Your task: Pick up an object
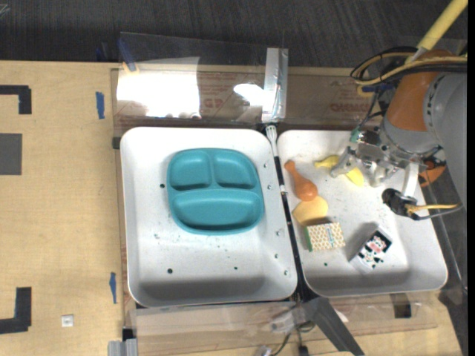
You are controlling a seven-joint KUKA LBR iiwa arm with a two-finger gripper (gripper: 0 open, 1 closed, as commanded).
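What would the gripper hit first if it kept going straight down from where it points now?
Probably the yellow object under the gripper, near the right bin's far edge. Depth is unclear from above, so it might meet the bin floor beside it.

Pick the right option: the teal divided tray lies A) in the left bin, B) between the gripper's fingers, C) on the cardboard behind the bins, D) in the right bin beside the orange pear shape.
A: the teal divided tray lies flat in the left bin, while the gripper is over the right bin.
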